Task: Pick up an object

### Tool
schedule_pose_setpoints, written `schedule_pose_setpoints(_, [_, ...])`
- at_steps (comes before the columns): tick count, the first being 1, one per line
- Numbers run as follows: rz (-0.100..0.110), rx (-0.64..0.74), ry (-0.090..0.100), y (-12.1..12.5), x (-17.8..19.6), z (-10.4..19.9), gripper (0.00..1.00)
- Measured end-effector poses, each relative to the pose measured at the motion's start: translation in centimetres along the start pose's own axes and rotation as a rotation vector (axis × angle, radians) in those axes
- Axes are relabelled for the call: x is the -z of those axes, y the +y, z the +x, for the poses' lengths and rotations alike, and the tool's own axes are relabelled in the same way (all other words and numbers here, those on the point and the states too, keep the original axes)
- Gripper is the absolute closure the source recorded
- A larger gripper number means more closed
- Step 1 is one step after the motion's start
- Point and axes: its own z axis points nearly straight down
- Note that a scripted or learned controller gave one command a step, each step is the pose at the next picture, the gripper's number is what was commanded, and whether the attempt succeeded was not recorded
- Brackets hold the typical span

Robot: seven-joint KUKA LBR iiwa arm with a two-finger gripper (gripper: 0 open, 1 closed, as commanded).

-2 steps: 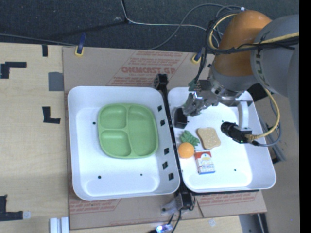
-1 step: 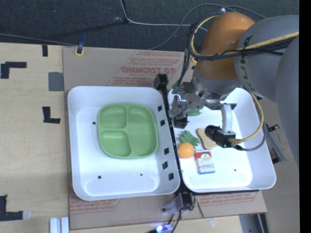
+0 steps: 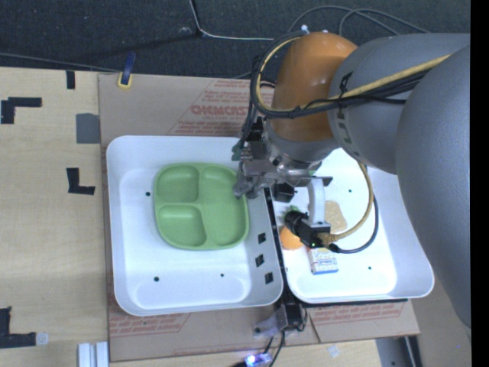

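Candidate objects lie in the right white bin [image 3: 412, 281] near its left wall: a small orange ball [image 3: 289, 239], a small white carton with blue-and-red print [image 3: 324, 262], unreadable, and a tan speckled pad [image 3: 334, 214]. The hand [image 3: 254, 176] sits over the seam between the bins, at the right rim of the green divided plastic plate [image 3: 200, 206] in the left white bin [image 3: 130, 281]. Red lettering on the cardboard sheet [image 3: 168, 105] covering the desk [image 3: 46, 205] is illegible.

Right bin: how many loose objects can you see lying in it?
3. An orange round object near the bin's left wall, a tan sponge-like piece right of it, and a small labelled packet below them. The arm overhangs the right bin, so more may be hidden.
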Motion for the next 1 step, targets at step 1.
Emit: schedule_pose_setpoints(1, [-0.001, -0.004, -0.001, 0.06, 0.05, -0.32, 0.0])
